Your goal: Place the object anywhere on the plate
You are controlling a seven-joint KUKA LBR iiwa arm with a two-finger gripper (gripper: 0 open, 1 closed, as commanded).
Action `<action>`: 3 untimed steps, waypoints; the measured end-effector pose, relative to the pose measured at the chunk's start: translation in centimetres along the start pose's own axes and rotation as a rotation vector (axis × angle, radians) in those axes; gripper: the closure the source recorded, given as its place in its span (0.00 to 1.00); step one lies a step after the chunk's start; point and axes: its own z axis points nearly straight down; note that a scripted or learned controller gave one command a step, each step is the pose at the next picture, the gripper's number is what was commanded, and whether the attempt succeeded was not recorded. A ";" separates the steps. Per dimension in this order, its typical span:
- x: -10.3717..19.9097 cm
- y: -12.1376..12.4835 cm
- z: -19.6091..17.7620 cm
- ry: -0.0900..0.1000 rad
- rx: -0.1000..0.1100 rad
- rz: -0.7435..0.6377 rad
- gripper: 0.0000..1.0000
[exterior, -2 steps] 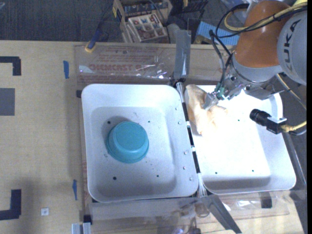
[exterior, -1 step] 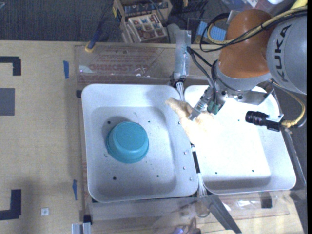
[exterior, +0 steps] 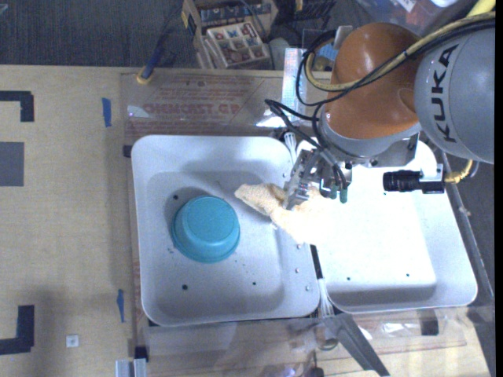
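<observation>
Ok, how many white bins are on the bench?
2: the left bin holds a blue bowl; the right bin sits beside it, partly under the arm.

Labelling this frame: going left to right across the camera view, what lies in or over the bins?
Blue bowl → pale cloth-like object → gripper → right bin.

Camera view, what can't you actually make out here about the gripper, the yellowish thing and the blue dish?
- Gripper, camera view: its fingertips merge with the pale yellow object; contact or grasp cannot be told.
- Pale yellow object: its right part washes out against the bright right bin, so its outline and kind are unclear.
- Blue dish in the left bin: too low in detail to tell which way up it sits.
</observation>
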 end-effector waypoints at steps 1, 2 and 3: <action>4.1 4.0 -0.5 0.000 0.000 -0.280 1.00; 7.2 8.0 0.0 0.001 0.000 -0.287 1.00; 7.2 8.0 0.0 0.000 0.000 -0.287 0.00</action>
